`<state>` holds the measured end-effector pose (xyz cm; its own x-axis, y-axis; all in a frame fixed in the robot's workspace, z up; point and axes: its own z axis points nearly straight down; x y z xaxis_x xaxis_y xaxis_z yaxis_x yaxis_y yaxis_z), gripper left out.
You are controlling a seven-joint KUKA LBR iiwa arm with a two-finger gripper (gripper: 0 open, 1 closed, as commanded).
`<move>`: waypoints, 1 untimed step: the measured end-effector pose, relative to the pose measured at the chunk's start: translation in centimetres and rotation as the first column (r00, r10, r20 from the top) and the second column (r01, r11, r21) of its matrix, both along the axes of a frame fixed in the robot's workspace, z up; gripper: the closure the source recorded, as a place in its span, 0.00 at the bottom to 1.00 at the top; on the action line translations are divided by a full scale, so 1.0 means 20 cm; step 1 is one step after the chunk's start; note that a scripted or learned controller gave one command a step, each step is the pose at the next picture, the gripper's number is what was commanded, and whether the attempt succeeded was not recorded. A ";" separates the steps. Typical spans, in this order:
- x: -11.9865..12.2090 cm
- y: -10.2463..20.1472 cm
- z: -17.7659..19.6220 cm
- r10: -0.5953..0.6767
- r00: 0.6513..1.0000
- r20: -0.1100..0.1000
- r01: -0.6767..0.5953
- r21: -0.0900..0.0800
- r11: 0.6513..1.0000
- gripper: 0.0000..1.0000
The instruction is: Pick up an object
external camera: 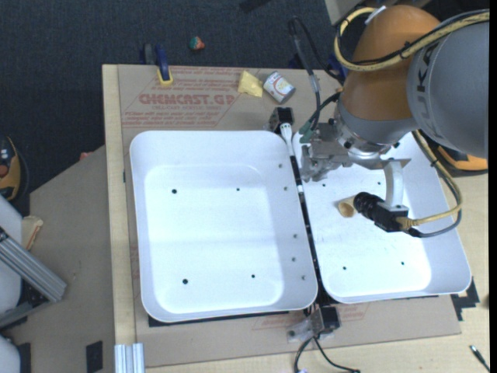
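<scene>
Roughly mid right bin [435, 274], a small tan object [345, 207] lies on the floor, just left of a black fitting w/ yellow cable. Gripper [317, 164] sits up-left of it, near the bin's left wall, apart from the object. Fingers too hidden under the wrist, can't tell if spread or pressed. Arm [458, 76] comes in from upper right, orange band above wrist, bent down over the bin. Left bin [140, 162] alongside.
</scene>
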<state>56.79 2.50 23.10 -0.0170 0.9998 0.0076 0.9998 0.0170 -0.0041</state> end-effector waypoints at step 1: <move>0.07 -0.23 0.82 -0.018 0.999 0.027 0.018 -0.009 1.000 1.00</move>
<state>58.22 -2.00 39.55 0.0010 1.0000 -0.0021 0.9997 -0.0010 0.0224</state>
